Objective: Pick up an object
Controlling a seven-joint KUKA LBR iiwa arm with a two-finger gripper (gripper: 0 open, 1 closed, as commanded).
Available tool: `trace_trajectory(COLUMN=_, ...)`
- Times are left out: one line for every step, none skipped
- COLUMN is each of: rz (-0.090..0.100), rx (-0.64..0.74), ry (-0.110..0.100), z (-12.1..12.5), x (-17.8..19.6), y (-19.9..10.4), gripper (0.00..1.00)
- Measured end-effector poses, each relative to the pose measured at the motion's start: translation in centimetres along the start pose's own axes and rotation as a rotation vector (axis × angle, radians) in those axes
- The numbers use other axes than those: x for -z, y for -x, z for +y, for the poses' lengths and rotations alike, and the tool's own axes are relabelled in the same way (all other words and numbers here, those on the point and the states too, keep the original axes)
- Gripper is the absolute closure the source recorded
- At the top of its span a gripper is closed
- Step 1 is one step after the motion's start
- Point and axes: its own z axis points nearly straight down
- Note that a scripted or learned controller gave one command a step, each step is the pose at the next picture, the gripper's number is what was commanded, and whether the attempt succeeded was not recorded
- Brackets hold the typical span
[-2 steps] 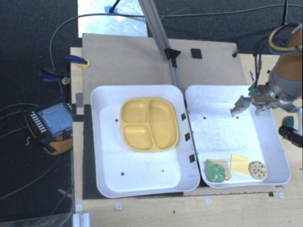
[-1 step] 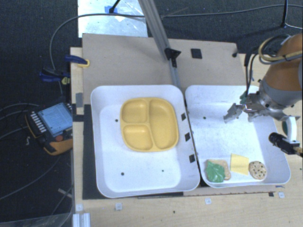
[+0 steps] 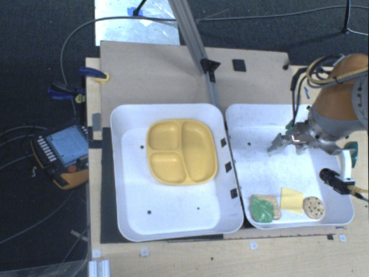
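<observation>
Front row items: green-topped sandwich piece (image 3: 264, 208), yellow cheese wedge (image 3: 291, 199) and round cookie (image 3: 313, 208) sit in a line along the lower edge of the right bin (image 3: 253, 126), lower right of frame; sandwich and cheese nearly touching, cookie just beside the cheese.
Left bin (image 3: 132, 154): holds a yellow divided plate (image 3: 181, 152), centre of frame, nothing seen on it.
Arm (image 3: 340, 105): reaches in from the right edge, orange band up top, wrist over the upper right part of the right bin.
Gripper (image 3: 282, 143): points left over bare bin floor, well apart from the three items and above them in the frame.
Pincer state: cannot tell if open or closed, too blurred and foreshortened; nothing visibly between it.
Task thing: any of the three items qualifies, all resting on the bin floor, none lifted.
Step in hand: looks like approach, before any grasp; pick not yet done.
Next move calls for: shifting toward the lower edge of the frame over one item, likely the cheese wedge as closest, then descending; tight spacing risks nudging a neighbour.
</observation>
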Motion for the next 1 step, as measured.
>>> trace_trajectory(rz=-0.001, rx=0.001, ry=0.007, z=0.16, x=1.37, y=-0.01, gripper=1.00)
